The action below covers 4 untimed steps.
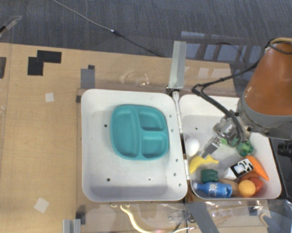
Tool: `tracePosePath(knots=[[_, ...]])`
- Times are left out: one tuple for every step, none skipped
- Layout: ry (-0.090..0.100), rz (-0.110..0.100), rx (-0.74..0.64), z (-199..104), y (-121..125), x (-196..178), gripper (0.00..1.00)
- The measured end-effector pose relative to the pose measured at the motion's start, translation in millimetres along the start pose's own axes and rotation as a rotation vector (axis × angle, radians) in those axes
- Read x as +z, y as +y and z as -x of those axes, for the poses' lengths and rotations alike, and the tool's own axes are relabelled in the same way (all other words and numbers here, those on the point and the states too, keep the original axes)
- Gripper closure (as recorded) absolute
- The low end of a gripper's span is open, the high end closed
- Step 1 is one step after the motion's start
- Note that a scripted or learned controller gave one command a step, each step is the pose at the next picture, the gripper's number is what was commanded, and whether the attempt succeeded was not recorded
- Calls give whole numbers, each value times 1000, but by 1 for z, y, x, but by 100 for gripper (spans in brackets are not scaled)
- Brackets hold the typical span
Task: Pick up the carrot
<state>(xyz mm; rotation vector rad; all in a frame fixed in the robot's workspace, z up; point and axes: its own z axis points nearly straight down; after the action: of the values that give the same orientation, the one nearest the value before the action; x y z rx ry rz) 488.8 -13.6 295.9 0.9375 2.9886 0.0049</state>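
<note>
Right bin (pixel 193 121), near wall: blue bottle (pixel 213 189) lying flat, an orange ball (pixel 247 188) just right of it. A step farther in, dark green lump (pixel 210 175), then a yellow piece (pixel 201 163) touching it on its far-left side. A black-and-white tagged block (pixel 242 167) sits right of those.

Carrot (pixel 258 167): lies tilted against the right side of the tagged block, green top (pixel 245 149) at its far end, orange tip pointing near-right toward the bin's right wall. It's on the bin floor, nothing of mine around it.

My gripper (pixel 215 144) is left of the carrot and slightly farther back, near but apart from it, over the middle of the right bin. One finger (pixel 211 147) slants down-left toward the yellow piece. Open or closed: cannot tell from this angle. Nothing visible between the fingertips.

White egg-like thing (pixel 192 147) sits left of my gripper by the divider between bins.

Left bin (pixel 94 174): teal divided plate (pixel 139 131) in its centre.

My arm (pixel 271 84), orange band, comes in from the far right.
</note>
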Motion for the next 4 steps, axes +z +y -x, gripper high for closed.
tracePosePath(knots=[[0,0,0,0,0,0,0],[8,-4,-57,-22,28,89,0],[4,-2,347,-33,51,62,0],[1,-2,54,25,30,73,0]])
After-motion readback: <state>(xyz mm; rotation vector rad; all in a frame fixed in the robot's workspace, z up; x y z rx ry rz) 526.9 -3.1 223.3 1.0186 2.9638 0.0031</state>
